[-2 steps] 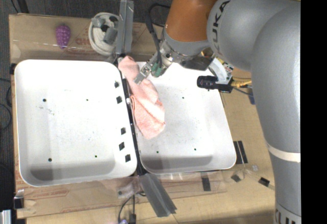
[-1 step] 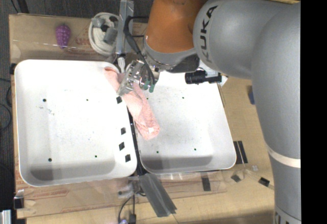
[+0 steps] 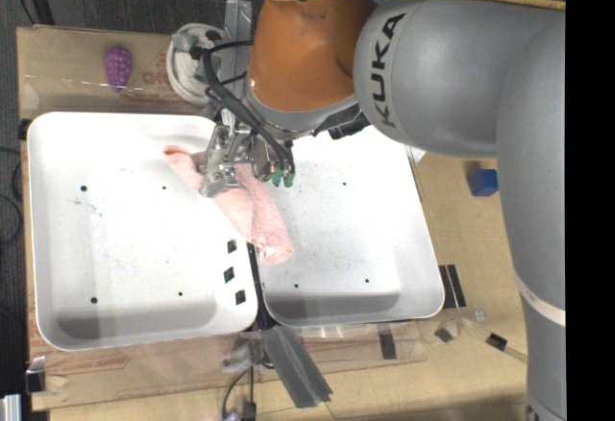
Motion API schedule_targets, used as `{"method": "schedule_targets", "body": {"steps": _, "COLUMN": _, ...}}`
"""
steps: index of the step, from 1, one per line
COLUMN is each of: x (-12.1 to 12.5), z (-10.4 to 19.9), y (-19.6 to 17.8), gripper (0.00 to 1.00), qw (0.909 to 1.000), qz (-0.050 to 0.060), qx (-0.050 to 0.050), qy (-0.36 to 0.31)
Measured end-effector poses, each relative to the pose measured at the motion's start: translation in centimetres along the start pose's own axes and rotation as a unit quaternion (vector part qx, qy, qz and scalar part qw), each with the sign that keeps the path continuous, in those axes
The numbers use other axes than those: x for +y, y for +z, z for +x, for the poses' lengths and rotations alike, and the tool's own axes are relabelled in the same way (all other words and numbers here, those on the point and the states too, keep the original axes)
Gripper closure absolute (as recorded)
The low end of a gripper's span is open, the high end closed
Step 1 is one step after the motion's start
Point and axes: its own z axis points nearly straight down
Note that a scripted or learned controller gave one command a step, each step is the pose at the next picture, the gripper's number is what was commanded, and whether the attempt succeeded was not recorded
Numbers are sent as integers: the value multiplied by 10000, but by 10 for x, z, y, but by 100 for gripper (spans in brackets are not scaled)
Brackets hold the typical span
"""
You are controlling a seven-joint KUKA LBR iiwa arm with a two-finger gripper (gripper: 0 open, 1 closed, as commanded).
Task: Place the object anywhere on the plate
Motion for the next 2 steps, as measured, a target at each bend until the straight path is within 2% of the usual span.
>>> {"method": "schedule_targets", "body": {"steps": 1, "x": 48, "z": 19, "y": 0, "gripper": 100, "qw": 10000, "qz": 2, "qx": 4, "qy": -37}}
{"method": "schedule_targets", "body": {"steps": 2, "x": 48, "z": 18, "y": 0, "gripper": 0, "qw": 10000, "qz": 1, "qx": 3, "qy": -36}}
